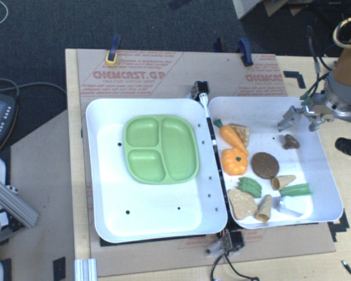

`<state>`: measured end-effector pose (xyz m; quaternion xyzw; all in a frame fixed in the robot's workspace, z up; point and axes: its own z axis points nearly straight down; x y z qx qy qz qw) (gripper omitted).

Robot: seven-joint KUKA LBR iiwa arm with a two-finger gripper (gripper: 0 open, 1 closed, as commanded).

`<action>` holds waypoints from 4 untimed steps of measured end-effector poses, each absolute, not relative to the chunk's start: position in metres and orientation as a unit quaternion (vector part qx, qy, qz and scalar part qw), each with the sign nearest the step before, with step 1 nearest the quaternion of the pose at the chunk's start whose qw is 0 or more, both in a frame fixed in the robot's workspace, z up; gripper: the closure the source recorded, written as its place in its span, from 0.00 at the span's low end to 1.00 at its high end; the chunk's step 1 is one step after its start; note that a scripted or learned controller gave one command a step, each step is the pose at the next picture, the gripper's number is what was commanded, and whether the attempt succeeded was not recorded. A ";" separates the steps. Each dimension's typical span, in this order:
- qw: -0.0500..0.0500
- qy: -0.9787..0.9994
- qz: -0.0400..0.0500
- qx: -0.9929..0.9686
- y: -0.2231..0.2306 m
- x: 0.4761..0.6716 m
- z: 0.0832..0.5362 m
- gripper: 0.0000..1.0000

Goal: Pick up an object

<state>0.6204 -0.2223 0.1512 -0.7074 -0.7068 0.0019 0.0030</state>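
my gripper hangs spread and empty over the right bin, just above the small brown lump, which looks light, stiff and slick-skinned; i'd pinch across its narrow middle.

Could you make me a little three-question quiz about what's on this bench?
1. True or false: the green divided plate lies in the same bin as the toy carrot.
2. Which sits nearest the gripper? A) small orange pumpkin B) small brown lump C) bread slice
3. Fill in: the arm enters from the view's ____ side.

Key: 1 false; 2 B; 3 right.
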 end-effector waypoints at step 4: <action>-0.003 -0.707 -0.001 -0.707 -0.210 0.621 0.141 1.00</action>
